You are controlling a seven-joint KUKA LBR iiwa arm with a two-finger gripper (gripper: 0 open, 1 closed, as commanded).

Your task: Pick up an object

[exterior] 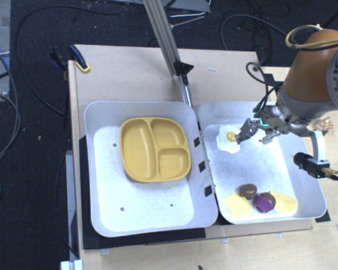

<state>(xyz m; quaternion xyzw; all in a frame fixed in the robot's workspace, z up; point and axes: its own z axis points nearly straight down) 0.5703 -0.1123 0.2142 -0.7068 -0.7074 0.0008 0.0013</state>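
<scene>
Hovering gripper sat low beside fried-egg toy in right bin, likely lining up grasp; finger opening could not be told, nothing visibly held. Yellow tray occupied left bin.

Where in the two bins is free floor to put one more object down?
Left bin: a bare strip below the yellow divided plate, and a narrower one to its left. Right bin: bare middle floor, between the fried egg toy by the gripper and the near-edge cluster of brown piece, purple piece and yellow slices. That cluster is crowded.
</scene>
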